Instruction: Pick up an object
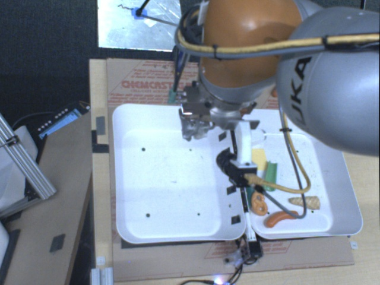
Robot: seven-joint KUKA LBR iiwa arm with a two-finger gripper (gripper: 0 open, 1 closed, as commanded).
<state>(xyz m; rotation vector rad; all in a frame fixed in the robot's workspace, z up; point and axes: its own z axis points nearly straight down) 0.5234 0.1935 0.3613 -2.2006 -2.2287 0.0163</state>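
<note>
Gripper point(193, 125) hovering above the far right corner of the left bin point(154, 177), its grip impossible to tell open or closed, right bin point(330, 180) holding an orange-red sausage point(278, 219) nearest, an orange ring point(259, 203) and tan piece point(306, 202) just behind, green stick point(271, 174) and yellow block point(259, 157) farther back.

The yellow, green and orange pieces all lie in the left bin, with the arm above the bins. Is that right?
No: the camera view shows the yellow piece, green piece and orange pieces in the right bin. The rest holds.
</note>
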